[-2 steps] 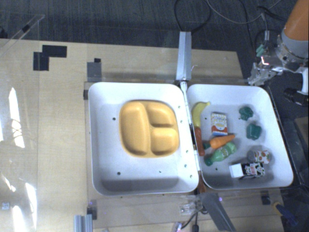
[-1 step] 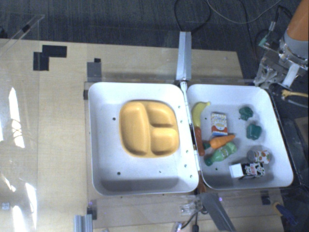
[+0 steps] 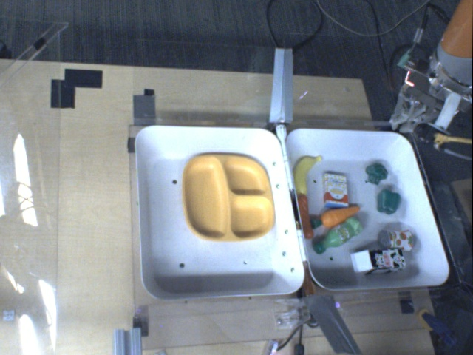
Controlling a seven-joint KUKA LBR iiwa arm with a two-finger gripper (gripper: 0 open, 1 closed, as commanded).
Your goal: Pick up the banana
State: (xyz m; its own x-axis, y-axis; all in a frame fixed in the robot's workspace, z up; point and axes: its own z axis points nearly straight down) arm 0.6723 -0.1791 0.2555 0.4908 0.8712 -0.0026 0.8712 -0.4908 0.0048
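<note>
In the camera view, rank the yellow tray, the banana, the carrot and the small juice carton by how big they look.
1. Yellow tray, far the largest.
2. Banana, though its lower end is hidden behind other items.
3. Carrot and juice carton look about equal; I would not rank them.

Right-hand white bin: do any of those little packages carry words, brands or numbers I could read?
No text can be read.
Small red and white carton in the right white bin: a printed front, too blurred to read.
Small black and white box: cow-like patches, lettering too small to read.
Small round spotted pack: print too small to read.
</note>
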